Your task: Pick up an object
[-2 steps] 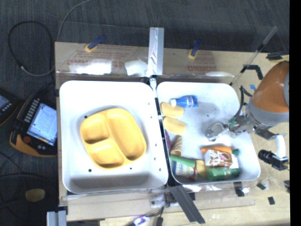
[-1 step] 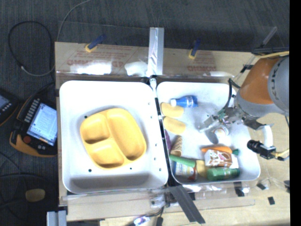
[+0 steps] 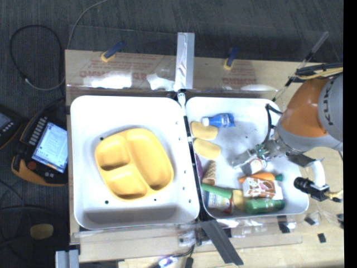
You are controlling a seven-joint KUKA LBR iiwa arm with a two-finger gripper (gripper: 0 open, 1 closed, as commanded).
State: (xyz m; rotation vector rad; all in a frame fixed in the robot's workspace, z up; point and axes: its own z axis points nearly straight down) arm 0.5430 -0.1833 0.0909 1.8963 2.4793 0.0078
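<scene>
Orange-banded arm is hanging over the right bin (image 3: 254, 106); its gripper (image 3: 257, 155) is sitting just above the juice carton (image 3: 261, 186), which lies crosswise below it; jaw state: cannot tell.

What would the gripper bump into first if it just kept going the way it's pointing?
The gripper points down and leftward into the right bin. Going on, it would probably meet the bin's white floor beside the orange carton, though depth is hard to judge from above.

glossy yellow plastic tray (image 3: 134, 163), smooth white plastic bins (image 3: 83, 205), shiny blue bottle (image 3: 218, 120)
</scene>
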